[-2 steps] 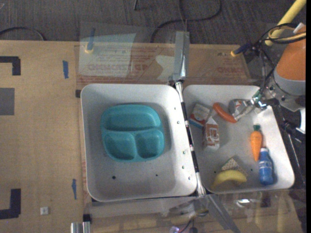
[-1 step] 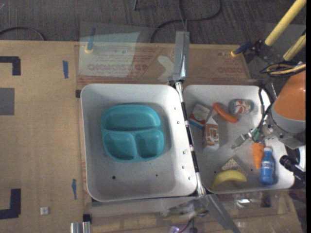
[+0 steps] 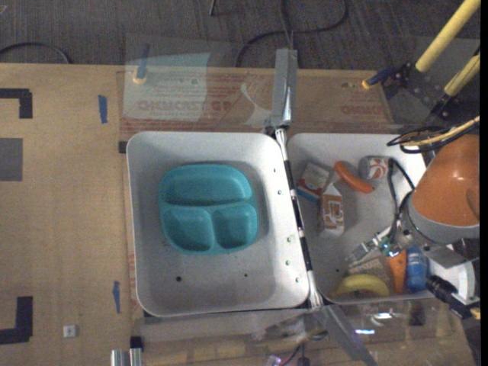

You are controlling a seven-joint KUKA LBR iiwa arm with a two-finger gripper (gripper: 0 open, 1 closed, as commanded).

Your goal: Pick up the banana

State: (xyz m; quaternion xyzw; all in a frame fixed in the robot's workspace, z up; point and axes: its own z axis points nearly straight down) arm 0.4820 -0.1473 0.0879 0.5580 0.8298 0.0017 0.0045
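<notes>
End effector (image 3: 371, 248) above seemingly left-right banana (image 3: 364, 284)

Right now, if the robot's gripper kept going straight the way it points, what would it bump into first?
The gripper points down and toward the near left corner of the right bin. Probably it would meet the banana first, lying just below it, though depth is hard to judge from above.

Gripper (image 3: 379, 244) fingers too small and cluttered to read, arm (image 3: 450, 193) cut off at right edge.
</notes>
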